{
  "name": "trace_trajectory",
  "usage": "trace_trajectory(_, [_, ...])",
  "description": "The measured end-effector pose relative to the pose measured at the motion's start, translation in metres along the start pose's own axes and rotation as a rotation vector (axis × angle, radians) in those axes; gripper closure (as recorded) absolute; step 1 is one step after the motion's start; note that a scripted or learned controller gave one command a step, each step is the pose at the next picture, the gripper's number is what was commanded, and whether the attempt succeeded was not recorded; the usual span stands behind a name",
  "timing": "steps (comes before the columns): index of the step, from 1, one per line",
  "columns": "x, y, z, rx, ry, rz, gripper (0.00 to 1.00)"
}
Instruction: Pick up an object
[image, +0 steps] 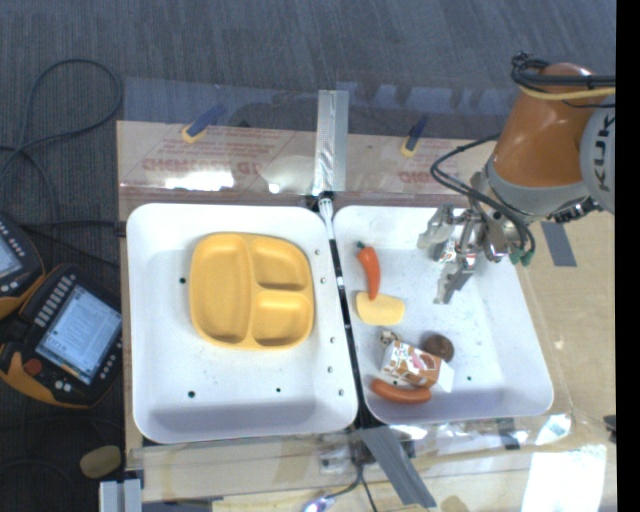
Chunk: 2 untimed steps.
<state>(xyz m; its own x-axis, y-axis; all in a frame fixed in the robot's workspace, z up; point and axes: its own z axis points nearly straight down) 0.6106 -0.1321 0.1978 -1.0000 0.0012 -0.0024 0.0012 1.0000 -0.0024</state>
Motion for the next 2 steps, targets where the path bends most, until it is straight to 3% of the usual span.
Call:
trace_trajectory(1, [-0.047,0.002,-0.025,-0.001,-0.002,0.117,0.00])
trace_trajectory(2, [-0.055,-0.037,-0.029,-0.001,-0.002,0.229,0.00])
